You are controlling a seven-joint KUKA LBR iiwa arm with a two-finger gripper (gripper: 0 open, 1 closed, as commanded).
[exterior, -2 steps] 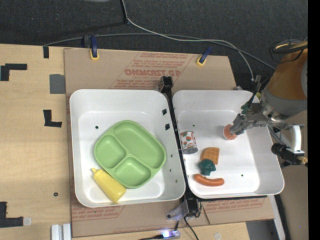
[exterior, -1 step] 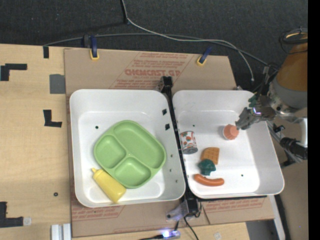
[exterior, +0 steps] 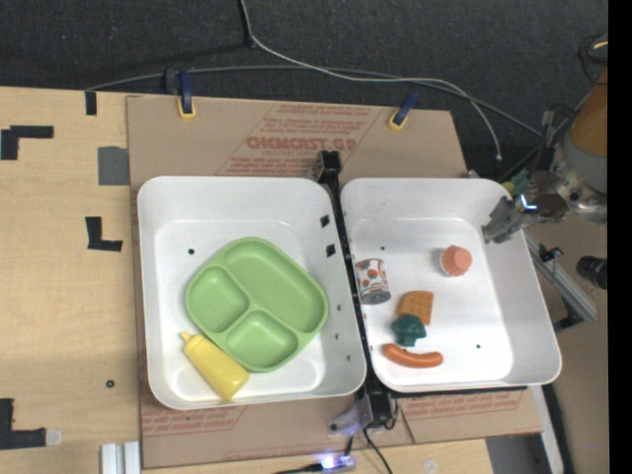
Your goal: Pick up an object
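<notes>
Objects, a pink ball point(exterior: 455, 261) among them, lie in the right bin point(exterior: 523, 314); tool point(exterior: 502, 220) at its rim, grip state unclear

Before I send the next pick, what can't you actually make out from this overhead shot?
- Two-finger gripper at the right white bin's upper right rim: dark and small, finger state unreadable.
- Grey arm with orange band: cut off by the picture's right edge.
- Small red-patterned white can: print too small to read.
- Yellow squeeze bottle: its tip meets the green divided plate; touching or tucked under, unclear.
</notes>
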